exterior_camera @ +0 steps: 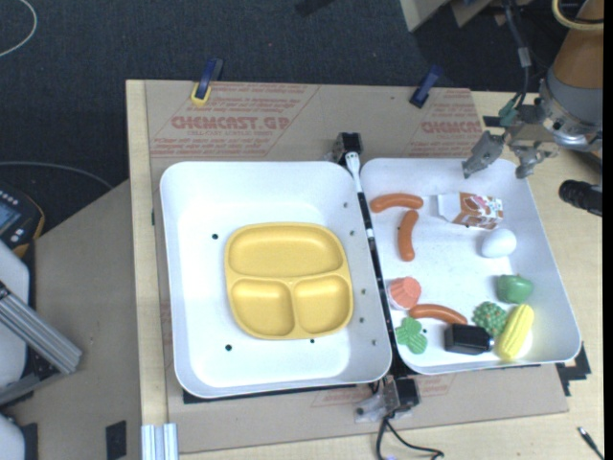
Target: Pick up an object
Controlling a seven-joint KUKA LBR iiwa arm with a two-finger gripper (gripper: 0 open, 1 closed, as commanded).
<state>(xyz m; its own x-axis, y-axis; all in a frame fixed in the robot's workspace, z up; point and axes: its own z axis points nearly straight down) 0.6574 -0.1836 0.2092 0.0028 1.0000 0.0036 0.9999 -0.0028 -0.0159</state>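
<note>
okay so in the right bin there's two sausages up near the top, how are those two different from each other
The upper sausage lies crosswise, running left to right, while the lower sausage lies nearly up and down the picture. The upper sausage bends slightly along its length; the lower sausage looks straighter. The upper sausage sits closer to the bin's far edge, the lower sausage nearer the middle. Both are orange-red, about equal in length, and their near ends almost meet in an L shape.

Dark carpet floor [86, 36] around a cardboard-topped bench [287, 118], evenly lit
</note>
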